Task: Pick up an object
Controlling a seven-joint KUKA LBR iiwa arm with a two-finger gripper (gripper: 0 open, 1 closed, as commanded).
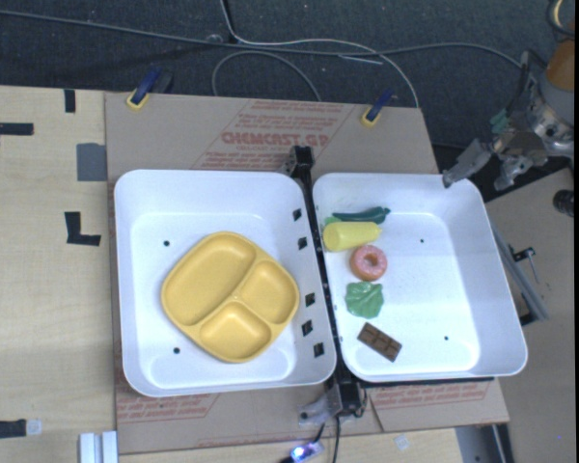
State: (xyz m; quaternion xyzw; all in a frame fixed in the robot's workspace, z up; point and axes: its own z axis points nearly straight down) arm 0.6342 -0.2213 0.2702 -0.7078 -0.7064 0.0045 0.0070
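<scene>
Nearest the lens, near rim of left white bin (222, 386), holding a yellow three-compartment plastic plate (231, 295). Right white bin (463, 287) beside it, carrying a yellow corn cob (351, 234), pink ringed doughnut (370, 262), green leafy piece (365, 300), brown chocolate bar (378, 341). Gripper (502, 162) above that bin's far right corner; fingers' state unclear, can't tell.

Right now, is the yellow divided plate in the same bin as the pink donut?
No. The yellow divided plate lies in the left bin, while the pink donut lies in the right bin.
</scene>
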